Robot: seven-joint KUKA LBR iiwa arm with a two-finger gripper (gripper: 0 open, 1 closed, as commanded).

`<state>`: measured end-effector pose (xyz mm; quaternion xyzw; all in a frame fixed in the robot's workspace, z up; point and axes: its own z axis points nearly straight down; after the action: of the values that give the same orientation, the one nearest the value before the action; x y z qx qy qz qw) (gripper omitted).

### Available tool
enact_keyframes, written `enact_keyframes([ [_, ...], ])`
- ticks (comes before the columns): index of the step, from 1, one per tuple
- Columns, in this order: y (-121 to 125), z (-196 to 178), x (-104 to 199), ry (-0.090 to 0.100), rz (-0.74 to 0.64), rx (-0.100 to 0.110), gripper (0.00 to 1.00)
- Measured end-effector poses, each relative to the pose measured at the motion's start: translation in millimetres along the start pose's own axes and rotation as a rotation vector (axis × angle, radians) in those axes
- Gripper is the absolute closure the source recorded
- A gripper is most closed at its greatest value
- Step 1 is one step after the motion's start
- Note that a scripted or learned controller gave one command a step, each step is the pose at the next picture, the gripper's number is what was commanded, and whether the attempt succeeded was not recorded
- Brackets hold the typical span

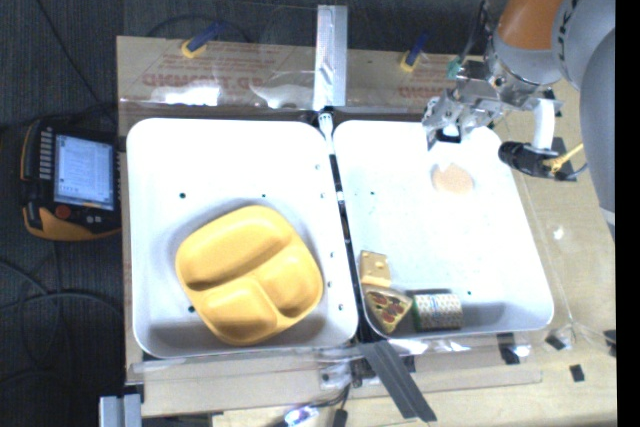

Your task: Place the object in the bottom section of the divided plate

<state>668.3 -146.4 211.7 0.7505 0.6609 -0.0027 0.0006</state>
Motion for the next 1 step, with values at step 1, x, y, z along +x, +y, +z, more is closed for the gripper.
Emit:
enact_keyframes([
  [1, 0.1, -0.4, 0.0, 0.0, 0.0, -0.001, 0.0],
])
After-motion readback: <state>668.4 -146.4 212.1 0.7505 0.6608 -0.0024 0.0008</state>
